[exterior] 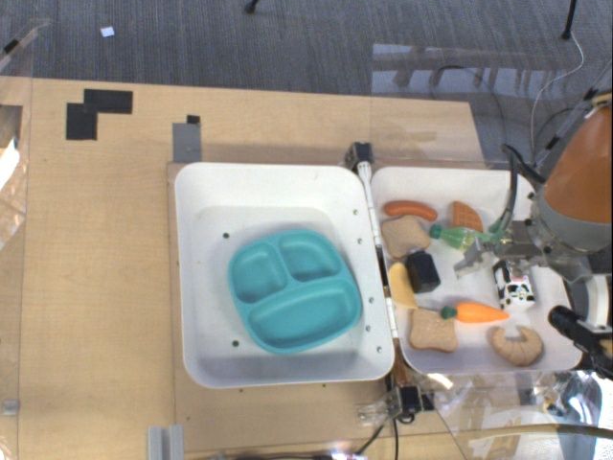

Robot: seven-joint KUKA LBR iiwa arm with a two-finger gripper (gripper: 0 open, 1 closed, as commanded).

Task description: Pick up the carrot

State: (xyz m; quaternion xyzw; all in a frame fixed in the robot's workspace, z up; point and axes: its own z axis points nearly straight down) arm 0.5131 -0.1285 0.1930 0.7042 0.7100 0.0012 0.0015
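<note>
The carrot (476, 311) is orange with a green top pointing left. It lies flat in the right bin (485, 182), near the front, between a toast slice and a croissant. My gripper (468, 254) hovers over the middle of that bin, a little behind the carrot and apart from it. Its fingers point left and stand open with nothing between them. The grey arm with its orange band (584, 175) comes in from the right.
Around the carrot lie a toast slice (433, 330), croissant (515, 345), black block (421, 271), yellow piece (402, 287), bread slice (405, 234), sausage (410, 209), green bottle (446, 233), waffle wedge (466, 216) and black-and-white toy (517, 293). The left bin (201, 257) holds a teal divided plate (295, 290).
</note>
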